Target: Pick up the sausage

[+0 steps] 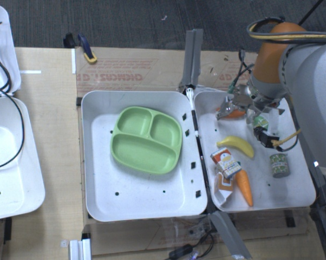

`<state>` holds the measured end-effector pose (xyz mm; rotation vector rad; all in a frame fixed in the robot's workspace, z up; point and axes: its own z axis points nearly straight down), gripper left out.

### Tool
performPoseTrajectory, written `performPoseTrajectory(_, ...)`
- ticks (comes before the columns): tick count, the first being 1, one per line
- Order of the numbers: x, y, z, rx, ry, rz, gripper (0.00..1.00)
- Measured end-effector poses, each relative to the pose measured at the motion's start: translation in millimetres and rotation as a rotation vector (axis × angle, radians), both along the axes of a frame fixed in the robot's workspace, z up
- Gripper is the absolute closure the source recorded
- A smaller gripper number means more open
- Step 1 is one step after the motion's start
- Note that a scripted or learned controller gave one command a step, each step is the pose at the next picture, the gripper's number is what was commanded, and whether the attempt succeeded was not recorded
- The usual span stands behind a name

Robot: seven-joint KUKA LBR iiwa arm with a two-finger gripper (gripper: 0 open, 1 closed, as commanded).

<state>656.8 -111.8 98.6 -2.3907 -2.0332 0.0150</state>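
Sitting in the left bin (98, 199), a green divided plate (147, 138). In the right bin (298, 196), toward 6 o'clock, a small carton (226, 163) touching a carrot (244, 187); just above, a banana (236, 145); at 3 o'clock, a small can (280, 165). At 12 o'clock, the hand (234, 108) low over a reddish sausage (234, 113); impossible to tell if clamped on it.

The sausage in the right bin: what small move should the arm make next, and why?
Probably a short lift to test the grip. The gripper sits low at the right bin's far end, right over the reddish sausage, but whether it holds it is unclear.
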Motion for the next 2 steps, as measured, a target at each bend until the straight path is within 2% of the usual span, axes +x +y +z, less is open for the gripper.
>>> performPoseTrajectory(1,0,0,10,-0.002,0.0,0.003,1.0)
performPoseTrajectory(2,-41,-16,89,0.003,-0.008,0.086,1.0)
